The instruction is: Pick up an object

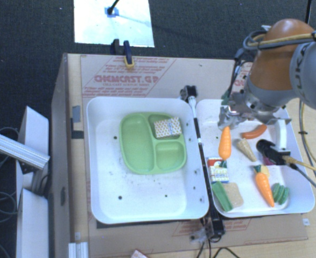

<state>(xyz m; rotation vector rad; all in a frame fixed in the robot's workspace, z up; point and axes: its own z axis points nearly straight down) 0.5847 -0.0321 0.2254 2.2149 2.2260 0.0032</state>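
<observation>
My gripper (230,117) hangs low over the far left part of the right bin (303,198), just above the upper end of an orange carrot (225,143) that lies lengthwise along the bin's left side. A red sausage (254,131) lies just right of the gripper. Nothing shows between the gripper and the bin floor except the carrot's tip.
The right bin also holds a beige cone (246,150), a small printed box (218,170), a toast slice (232,194) beside a green piece (220,195), a second carrot (264,187) and green beans (280,193). In the left bin (106,198), a green divided tray (147,152) carries a patterned block (167,127).
</observation>
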